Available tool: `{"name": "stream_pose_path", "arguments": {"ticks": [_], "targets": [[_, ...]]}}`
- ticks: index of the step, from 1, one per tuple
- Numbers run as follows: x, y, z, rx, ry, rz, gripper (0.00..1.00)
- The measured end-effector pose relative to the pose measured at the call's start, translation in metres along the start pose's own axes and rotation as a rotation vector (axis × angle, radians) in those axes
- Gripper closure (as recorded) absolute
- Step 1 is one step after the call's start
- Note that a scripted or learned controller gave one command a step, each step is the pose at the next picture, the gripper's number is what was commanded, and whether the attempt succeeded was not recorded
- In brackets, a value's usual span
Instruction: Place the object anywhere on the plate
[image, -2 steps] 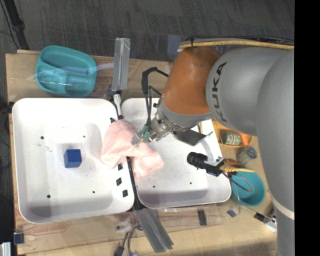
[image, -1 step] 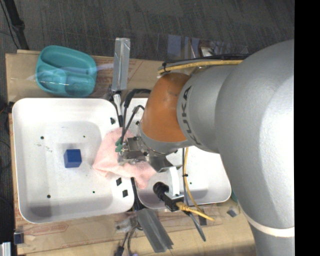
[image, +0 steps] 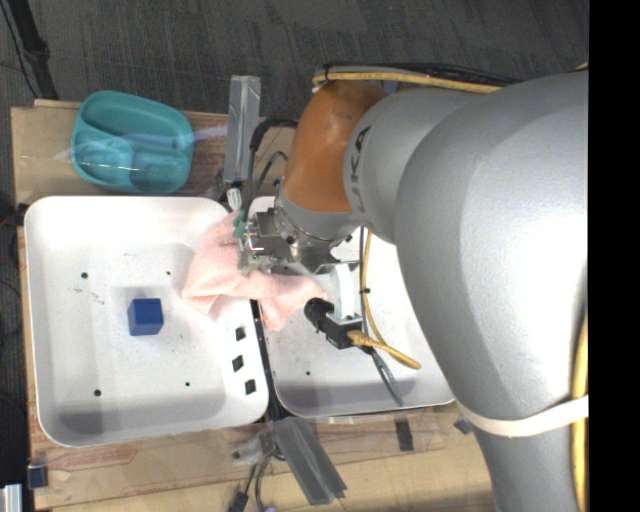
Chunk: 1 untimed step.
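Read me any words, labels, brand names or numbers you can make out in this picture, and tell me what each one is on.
"KUKA": dark letters running down the grey arm beside its orange band, seen at a slant and only partly legible.
No text shows on the blue cube, the pink cloth, the teal container or the white bins.
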<state>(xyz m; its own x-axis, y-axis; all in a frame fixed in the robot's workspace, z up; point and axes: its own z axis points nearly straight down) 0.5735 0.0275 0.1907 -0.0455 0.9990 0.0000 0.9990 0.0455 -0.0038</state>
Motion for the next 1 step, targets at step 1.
{"name": "stream_pose_path", "arguments": {"ticks": [1], "targets": [[0.0753, 0.0103, 0.0404, 0.002, 0.0, 0.277, 1.0]]}}
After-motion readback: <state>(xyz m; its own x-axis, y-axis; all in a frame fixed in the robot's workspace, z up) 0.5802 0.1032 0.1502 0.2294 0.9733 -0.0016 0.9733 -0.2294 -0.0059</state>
